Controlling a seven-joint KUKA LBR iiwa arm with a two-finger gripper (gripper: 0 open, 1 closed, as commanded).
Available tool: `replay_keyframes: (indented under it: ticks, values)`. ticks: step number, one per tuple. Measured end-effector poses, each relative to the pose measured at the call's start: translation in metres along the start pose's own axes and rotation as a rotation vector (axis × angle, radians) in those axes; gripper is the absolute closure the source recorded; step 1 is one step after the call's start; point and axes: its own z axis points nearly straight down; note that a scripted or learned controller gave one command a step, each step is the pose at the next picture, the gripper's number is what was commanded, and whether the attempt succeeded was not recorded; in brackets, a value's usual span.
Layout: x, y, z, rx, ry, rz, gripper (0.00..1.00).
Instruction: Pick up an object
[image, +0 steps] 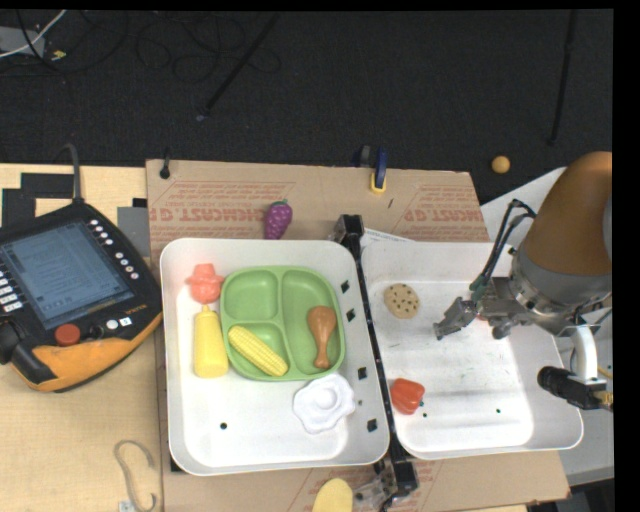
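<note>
Two easy targets | gripper (452, 321) hangs low over right bin (560, 425), can't tell its grip state | cookie (402, 299) just left of it, red pepper (406, 395) below-left | risk: flat cookie skids away, comes up empty

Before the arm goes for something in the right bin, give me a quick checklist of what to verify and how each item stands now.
1. Targets present in the right bin: ok. A cookie and a red pepper lie there.
2. Tool inside the right bin: ok, it sits over the bin floor to the right of the cookie.
3. Tool holding anything: cannot tell; nothing is visible in it, but it is too small to read.
4. Cookie apart from the pepper: ok, bare floor lies between them.
5. Pepper's room for a grasp: not ok, it lies close to the bin's left wall.
</note>
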Motion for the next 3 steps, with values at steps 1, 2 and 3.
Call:
replay_keyframes:
  ticks: [1, 2, 3]
  values:
    - [0.004, -0.003, 0.064, 0.006, 0.001, -0.001, 0.0]
    - [0.006, -0.004, 0.107, 0.0, 0.0, -0.001, 0.0]
    - [0.004, -0.004, 0.095, 0.0, 0.0, 0.006, 1.0]
